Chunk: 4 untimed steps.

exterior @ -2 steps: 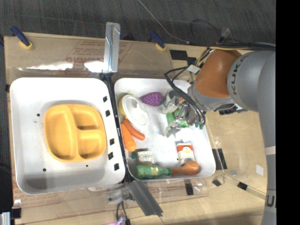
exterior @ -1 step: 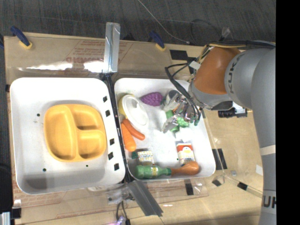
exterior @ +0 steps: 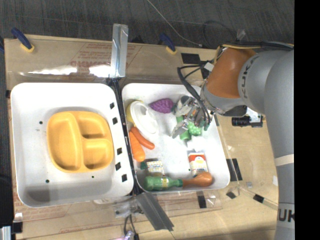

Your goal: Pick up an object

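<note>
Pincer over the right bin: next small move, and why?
Probably a short straight lift to test the grasp. The pincer sits low on the small green plastic toy in the right white bin, beside the purple grape cluster; whether the toy is gripped is unclear.

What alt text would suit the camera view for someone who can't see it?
The gripper reaches into the right bin over a green toy, among carrots, bottles and purple grapes. The left bin holds a yellow tray.

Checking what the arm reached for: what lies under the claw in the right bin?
A green object lies under the claw in the right bin. The claw covers its top, so its shape stays unclear.
</note>
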Each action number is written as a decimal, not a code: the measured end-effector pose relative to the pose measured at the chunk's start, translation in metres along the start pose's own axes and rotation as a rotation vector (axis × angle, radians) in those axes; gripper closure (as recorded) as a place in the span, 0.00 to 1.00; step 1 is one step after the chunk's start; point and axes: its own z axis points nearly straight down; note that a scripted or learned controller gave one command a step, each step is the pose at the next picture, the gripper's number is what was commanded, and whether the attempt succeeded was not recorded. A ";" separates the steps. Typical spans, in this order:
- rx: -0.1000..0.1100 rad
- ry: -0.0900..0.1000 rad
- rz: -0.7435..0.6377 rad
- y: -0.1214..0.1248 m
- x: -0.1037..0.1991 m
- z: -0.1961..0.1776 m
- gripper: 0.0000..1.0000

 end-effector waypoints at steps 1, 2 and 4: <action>0.001 0.010 0.089 -0.007 0.014 0.002 0.00; 0.001 0.007 0.082 -0.005 0.013 -0.009 1.00; 0.005 0.012 0.494 0.097 0.044 -0.107 1.00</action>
